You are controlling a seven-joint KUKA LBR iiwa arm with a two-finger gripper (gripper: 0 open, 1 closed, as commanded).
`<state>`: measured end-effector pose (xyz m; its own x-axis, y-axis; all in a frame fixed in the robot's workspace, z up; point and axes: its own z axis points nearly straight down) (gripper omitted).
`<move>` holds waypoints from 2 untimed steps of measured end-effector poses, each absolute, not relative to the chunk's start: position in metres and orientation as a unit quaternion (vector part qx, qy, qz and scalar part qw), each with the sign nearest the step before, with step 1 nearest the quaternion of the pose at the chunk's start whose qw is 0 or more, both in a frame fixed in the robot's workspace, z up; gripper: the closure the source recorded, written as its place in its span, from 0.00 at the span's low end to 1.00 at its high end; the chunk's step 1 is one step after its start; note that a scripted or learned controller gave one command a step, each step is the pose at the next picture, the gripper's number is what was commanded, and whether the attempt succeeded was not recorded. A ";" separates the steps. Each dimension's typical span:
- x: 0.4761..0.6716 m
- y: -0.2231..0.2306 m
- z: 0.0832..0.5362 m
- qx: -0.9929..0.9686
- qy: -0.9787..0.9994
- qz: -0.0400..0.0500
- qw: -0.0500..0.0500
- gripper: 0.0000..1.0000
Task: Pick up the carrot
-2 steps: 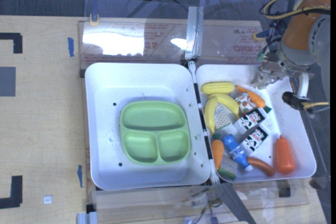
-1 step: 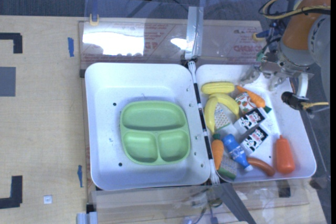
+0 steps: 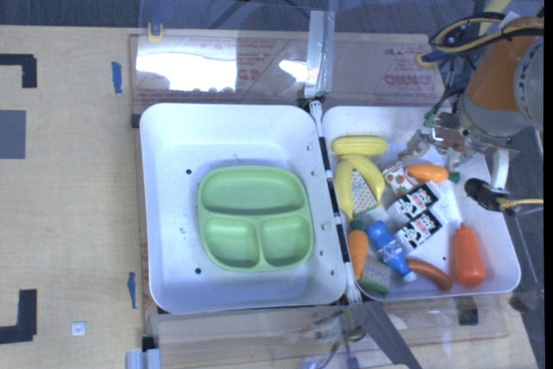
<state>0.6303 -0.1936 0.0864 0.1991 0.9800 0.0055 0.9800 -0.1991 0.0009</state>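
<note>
Sitting nearest the camera in the right bin (image 3: 505, 272) are a brown sausage (image 3: 429, 273) and a fat orange-red veggie (image 3: 467, 255) at the front wall. The carrot (image 3: 358, 252) lies against that bin's left wall, just beside a blue bottle (image 3: 386, 245). Further back come two black-and-white cartons (image 3: 416, 214), a strawberry-print pack (image 3: 395, 178) and a pair of yellow bananas (image 3: 356, 168). A smaller orange piece (image 3: 428, 173) lies right under the tool (image 3: 448, 143), well apart from the carrot. The arm (image 3: 505, 91) hangs over the far right corner; can't tell how the tool is set. Over in the left bin (image 3: 164, 186), a green divided plate (image 3: 256, 217) sits mid-bin. Everything rests on the wooden worktop (image 3: 60, 212).
</note>
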 end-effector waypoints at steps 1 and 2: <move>0.607 -0.199 0.088 -0.795 -0.607 -0.007 0.004 0.00; 0.573 -0.187 0.086 -0.808 -0.589 -0.001 0.000 0.00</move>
<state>0.5734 -0.1872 0.0862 0.3069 0.9517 0.0015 0.9517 -0.3069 0.0019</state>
